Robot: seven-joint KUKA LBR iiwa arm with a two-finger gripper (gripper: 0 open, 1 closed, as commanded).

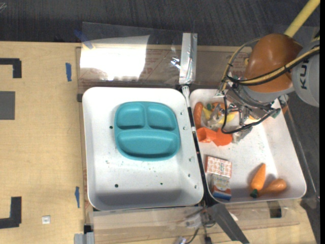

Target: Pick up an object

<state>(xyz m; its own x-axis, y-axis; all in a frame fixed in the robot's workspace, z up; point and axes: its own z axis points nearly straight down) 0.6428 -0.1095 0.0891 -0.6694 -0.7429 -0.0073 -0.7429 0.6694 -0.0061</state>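
My gripper reaches down into the back left part of the right bin, under the orange wrist band and a tangle of cables. It hangs over a cluster of small items: an orange piece, a yellow item and an orange-red item by the bin's left wall. Cables and the wrist hide much of that cluster. Toward the front lie a small pink and white box, a carrot and a brown item.
The left bin bears a teal divided plate. A clear plastic sheet and a strip of silver tape lie behind the bins. The wooden bench stretches to the left.
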